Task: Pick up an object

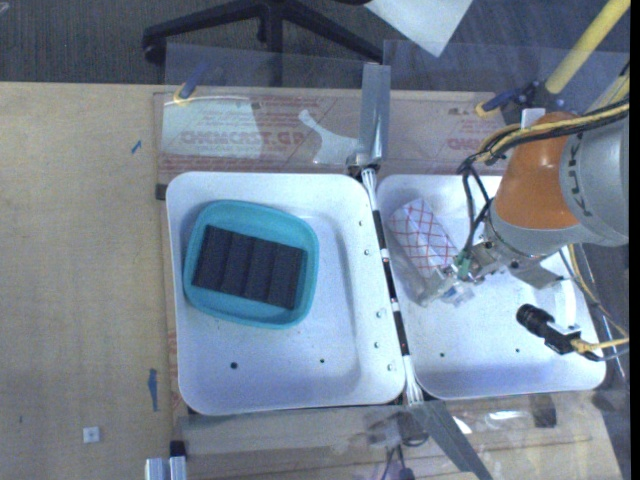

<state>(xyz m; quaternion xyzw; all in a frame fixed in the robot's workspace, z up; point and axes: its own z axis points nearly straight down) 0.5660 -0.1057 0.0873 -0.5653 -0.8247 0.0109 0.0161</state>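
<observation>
Your left bin point(345, 368) held a blue tray point(250, 263). Your right bin point(490, 363) held a red-checked pouch point(422, 236) by the gripper point(452, 286).

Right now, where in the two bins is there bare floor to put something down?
Left bin: bare along the near edge and right side, beside the teal tray. Right bin: bare near half. Its far half is crowded by the red-checked packet and the gripper.
</observation>
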